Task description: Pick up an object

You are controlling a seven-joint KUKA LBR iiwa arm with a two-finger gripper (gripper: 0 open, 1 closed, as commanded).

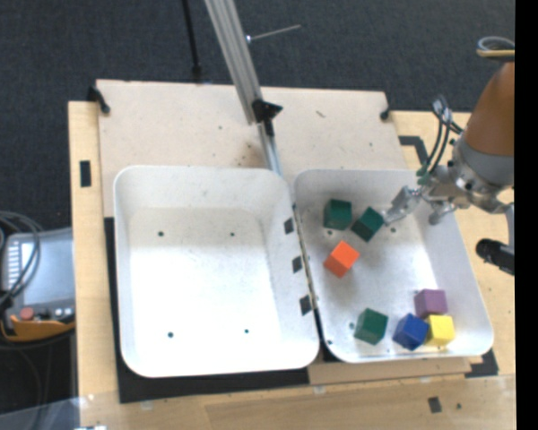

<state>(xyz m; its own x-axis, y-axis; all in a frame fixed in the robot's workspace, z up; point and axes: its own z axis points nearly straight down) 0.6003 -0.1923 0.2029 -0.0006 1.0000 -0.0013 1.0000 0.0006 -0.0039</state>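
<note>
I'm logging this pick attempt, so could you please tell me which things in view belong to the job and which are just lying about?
Part of the job:
gripper
right bin
two green cubes by the gripper
orange cube
third green cube
blue cube
yellow cube
purple cube

Just lying about:
left bin
metal rail
handheld controller

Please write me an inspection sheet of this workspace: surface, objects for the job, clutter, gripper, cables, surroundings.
Surface: wooden bench with a left bin and a right bin, both white.
Job's things: all in the right bin: two green cubes near the top, orange cube in the middle, third green cube, blue cube, yellow cube and purple cube near the front.
Clutter: nothing seen.
Gripper: gripper low beside the upper green cubes; finger state unclear.
Cables: wires along the wrist.
Surroundings: dark carpet, metal pole, control pendant at left.
</note>
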